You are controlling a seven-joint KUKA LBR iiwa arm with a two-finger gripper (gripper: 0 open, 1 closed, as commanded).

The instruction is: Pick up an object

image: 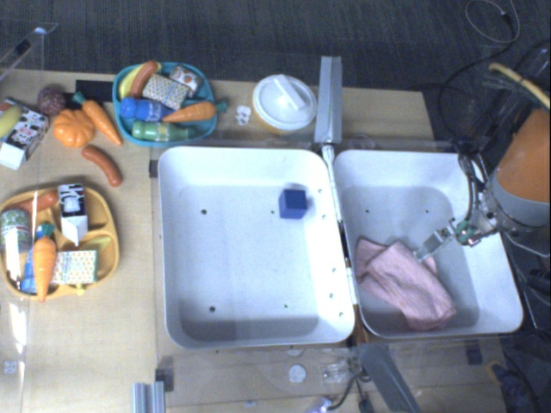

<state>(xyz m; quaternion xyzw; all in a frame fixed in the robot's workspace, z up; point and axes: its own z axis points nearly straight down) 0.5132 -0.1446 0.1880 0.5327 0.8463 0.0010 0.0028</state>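
Overhead view of the wooden desk (pixel 103 351) carrying two shallow white bins side by side. The left bin (pixel 250 317) contained a small dark-blue cube-shaped block (pixel 294 203), lying near its upper right part and well apart from the arm. The right bin (pixel 413 179) contained a crumpled pink cloth (pixel 403 286), lying in the lower left part of that bin. The grey arm with its orange band reached in from the right, and its two-finger gripper (pixel 428 246) pointed down and to the left, the tips just beside the upper right edge of the cloth. Whether the fingers were spread or closed could not be told at this scale, and nothing was visibly held between them; contact with the cloth could not be confirmed either. The step in hand was judged to be the approach to a grasp, with the cloth as the likely target and no lift yet made. The next move would call for the tips to descend onto a raised fold of the fabric, close firmly, and rise; a soft cloth may slip or only part of it may come up. Toy vegetables and small boxes in a blue bowl (pixel 164 134) and a yellow tray (pixel 105 256) stood left of the bins.
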